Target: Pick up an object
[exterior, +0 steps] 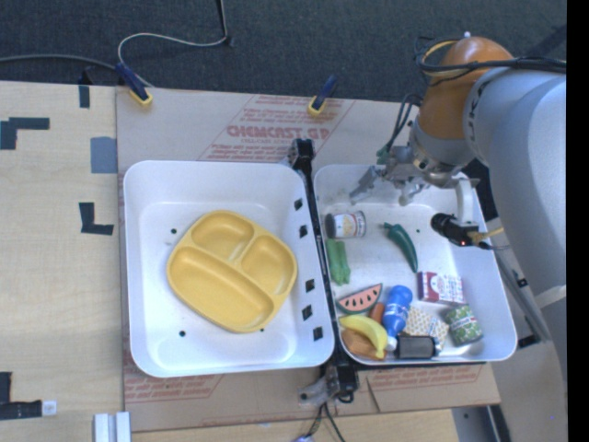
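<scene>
The arm point(515, 109) comes in from the right, its orange band sitting above the wrist, and the gripper point(398, 180) hangs low over the far end of the right bin point(502, 302). Its two fingers point(363, 185) stand spread apart, with nothing between them.

Just in front of the gripper, a small jar point(347, 225) with a dark lid lies on its side on the bin floor, apart from the fingers. Beside it to the right lies a green chili pepper point(401, 243), slanting toward the near side. A green cucumber-like piece point(339, 261) lies along the bin's left wall.

The near end of that bin is crowded: a watermelon slice point(360, 297), a yellow banana point(362, 325) with an orange piece point(367, 343) touching it, a blue bottle point(397, 308) tilted against them, a small dark block point(415, 346), a red and white carton point(441, 288) and a green leafy ball point(463, 324) in the corner.

The left bin point(147, 247) holds a yellow divided plate point(232, 270), lying flat and turned at an angle near the middle.

Both bins sit side by side on a sheet of cardboard point(248, 132), held at the far edge by two blue and yellow clamps point(135, 86).
</scene>
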`<move>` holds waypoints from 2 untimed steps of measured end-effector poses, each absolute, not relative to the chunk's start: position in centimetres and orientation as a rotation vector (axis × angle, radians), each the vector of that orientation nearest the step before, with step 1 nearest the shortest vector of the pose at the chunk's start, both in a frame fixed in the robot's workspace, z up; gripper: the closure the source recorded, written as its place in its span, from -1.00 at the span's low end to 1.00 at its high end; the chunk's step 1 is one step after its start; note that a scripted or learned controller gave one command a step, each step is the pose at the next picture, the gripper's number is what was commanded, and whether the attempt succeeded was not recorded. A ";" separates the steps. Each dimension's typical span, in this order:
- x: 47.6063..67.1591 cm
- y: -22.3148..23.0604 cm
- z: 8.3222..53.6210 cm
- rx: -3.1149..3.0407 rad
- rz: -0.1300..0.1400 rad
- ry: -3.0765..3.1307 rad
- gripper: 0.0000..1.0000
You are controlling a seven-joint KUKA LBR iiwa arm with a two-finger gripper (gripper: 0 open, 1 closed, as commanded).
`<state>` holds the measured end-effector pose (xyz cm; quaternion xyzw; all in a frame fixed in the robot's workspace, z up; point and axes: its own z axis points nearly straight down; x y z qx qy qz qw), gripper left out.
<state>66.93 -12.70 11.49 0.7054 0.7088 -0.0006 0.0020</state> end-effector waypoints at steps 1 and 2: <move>65.1 -14.9 8.6 2.219 -0.001 2.221 -1.00; 65.1 -14.9 9.5 2.218 0.000 2.221 1.00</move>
